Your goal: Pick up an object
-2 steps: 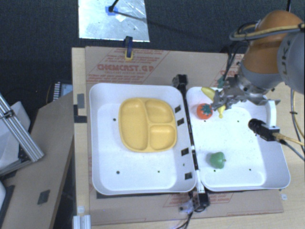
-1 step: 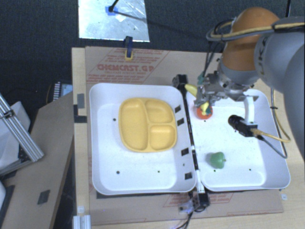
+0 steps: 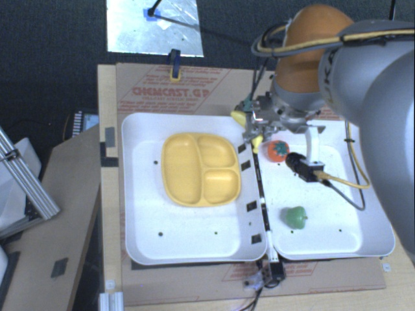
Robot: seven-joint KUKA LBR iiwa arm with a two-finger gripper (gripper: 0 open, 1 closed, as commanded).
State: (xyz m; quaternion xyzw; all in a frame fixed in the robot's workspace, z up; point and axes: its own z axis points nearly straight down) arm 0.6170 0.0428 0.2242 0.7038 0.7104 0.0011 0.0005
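The tool (image 3: pixel 259 131), its grip state impossible to tell, hangs over the bins' divider, a toy tomato (image 3: pixel 278 149) just beside it.

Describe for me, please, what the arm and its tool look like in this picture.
The arm is a thick, rounded grey body with a glossy orange band above the wrist. Yellow and black cables loop around the band and trail down its side. The tool is a compact metal and black assembly with small yellow parts.
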